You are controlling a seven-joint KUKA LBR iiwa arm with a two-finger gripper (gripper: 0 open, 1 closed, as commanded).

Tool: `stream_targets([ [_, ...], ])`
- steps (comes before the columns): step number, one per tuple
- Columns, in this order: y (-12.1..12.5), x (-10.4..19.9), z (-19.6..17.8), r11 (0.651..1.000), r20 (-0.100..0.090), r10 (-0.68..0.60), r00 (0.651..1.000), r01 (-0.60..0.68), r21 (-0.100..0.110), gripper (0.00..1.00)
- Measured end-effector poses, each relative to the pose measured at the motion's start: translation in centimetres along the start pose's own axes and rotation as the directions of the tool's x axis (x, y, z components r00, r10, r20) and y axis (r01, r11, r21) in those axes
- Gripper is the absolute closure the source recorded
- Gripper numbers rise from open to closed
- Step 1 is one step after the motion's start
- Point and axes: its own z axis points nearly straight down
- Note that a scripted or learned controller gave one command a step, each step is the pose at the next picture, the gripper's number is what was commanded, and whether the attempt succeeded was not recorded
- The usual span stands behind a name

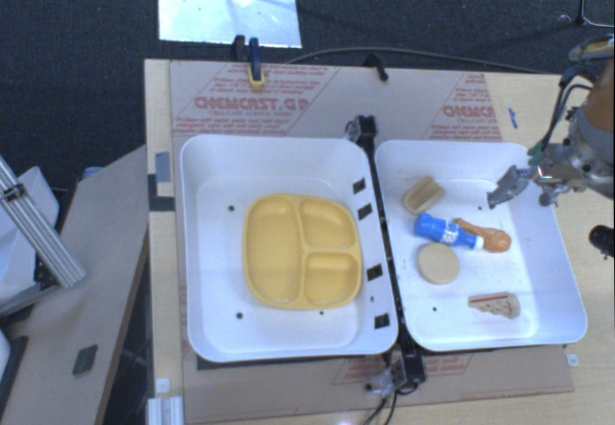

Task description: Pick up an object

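Down at the lower right, a cake slice (495,305) lies in the right bin (557,322), near a round cookie (438,263), blue bottle (448,231), orange carrot (485,237) and bread piece (422,194). Left bin (207,317) holds a yellow tray (302,251). At the right edge, the gripper (509,185) hangs above, holding nothing; how wide, I cannot tell. It looks like the reaching step; next it should go down over a toy.

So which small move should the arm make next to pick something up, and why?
Probably shift the gripper toward the left and down over the blue bottle. The gripper hangs at the upper right of the right bin, holding nothing that I can see. The bottle lies nearest, though an orange object touches its right end, so the round tan disc, lying apart, may be the easier target.
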Motion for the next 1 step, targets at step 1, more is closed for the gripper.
stream_targets([
  [1, 0.25, 0.06, -0.75, 1.0, 0.003, -0.003, 1.0, 0.003, -0.012, 0.0],
])
